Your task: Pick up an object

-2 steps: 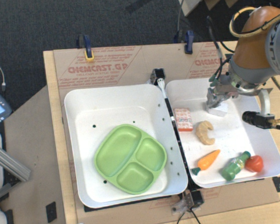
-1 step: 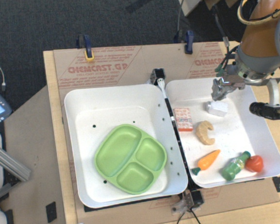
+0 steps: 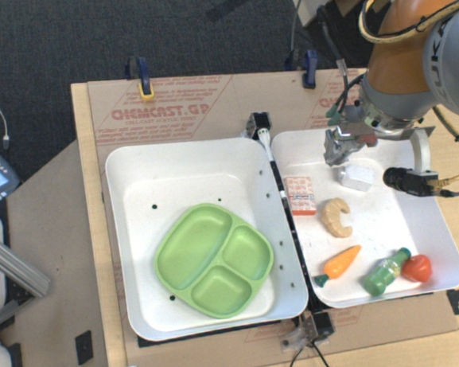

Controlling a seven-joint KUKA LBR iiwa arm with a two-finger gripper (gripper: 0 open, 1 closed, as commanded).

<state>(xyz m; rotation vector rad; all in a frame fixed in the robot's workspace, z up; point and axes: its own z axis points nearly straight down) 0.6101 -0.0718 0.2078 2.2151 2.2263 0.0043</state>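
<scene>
Camera view is showing my jaws (image 3: 340, 154) hanging over the right bin (image 3: 434, 225) at its twelve o'clock end, right beside a white block (image 3: 357, 177); whether they are spread or pressed together I cannot tell. A small carton (image 3: 300, 194) is lying at nine o'clock in that bin, a croissant (image 3: 337, 216) near its middle, and a carrot (image 3: 339, 263), a green bottle (image 3: 385, 273) and a tomato (image 3: 417, 268) are lining its six o'clock side. A green plate (image 3: 214, 259) is sitting in the left bin (image 3: 133, 227) on the worktop (image 3: 198, 101).
</scene>
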